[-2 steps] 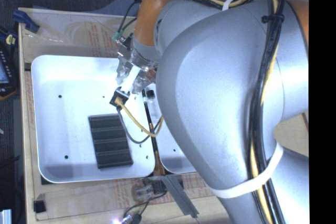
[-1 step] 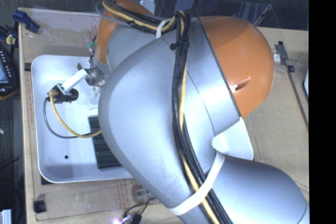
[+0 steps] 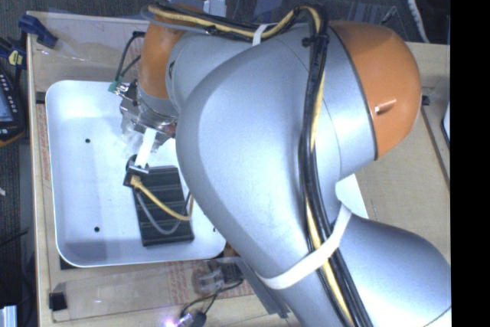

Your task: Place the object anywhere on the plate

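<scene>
- The gripper hangs low over the left bin, in the upper middle of that bin's white floor, left of the frame's centre.
- Whether the gripper is wide or narrow cannot be told: the wrist and the cables around it crowd the tip from this angle, and nothing can be seen held in it.
- The arm sweeps in from the lower right and covers the centre and right of the frame, including the right edge of the left bin.
- Where the object lies cannot be told, and the same holds for the plate; the likeliest places are under the arm's bulk or right beneath the gripper.
- The bare floor of the left bin, from its upper left corner down to its lower left, carries only two small dark spots, too small to name.
- The deciding relation, which way the object lies from the gripper and how its long axis runs, is therefore unreadable here.
- As a judgement, the low, centred pose fits a pick or a release rather than travel.
</scene>
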